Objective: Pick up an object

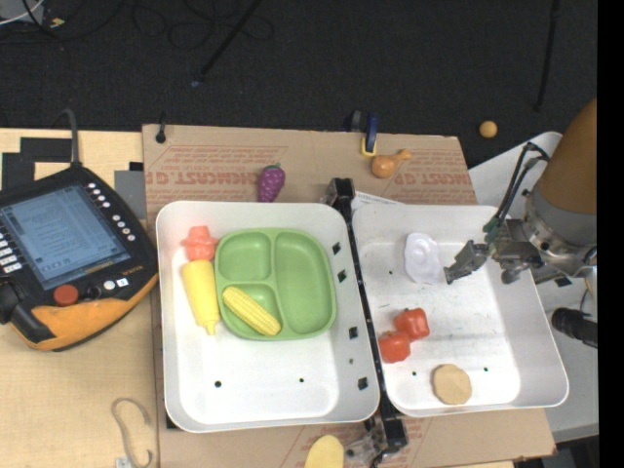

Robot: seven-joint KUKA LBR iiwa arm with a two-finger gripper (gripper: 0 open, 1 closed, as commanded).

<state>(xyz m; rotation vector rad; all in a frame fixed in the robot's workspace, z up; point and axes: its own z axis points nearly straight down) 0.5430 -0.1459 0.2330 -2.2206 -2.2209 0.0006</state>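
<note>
White plastic of the right bin [517, 378] lay beneath my end effector [487, 261], its fingers parted around nothing; a white object [422, 257] sat just beside it, cardboard [224, 169] and dark floor [292, 47] beyond.

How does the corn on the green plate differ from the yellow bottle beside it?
The corn lies in a compartment of the green plate, slanted; the yellow bottle lies on the bin floor, nearly straight along the plate's left edge. The corn is ridged and shorter; the bottle is smooth and longer. Both are yellow and lie flat in the left bin.
</note>
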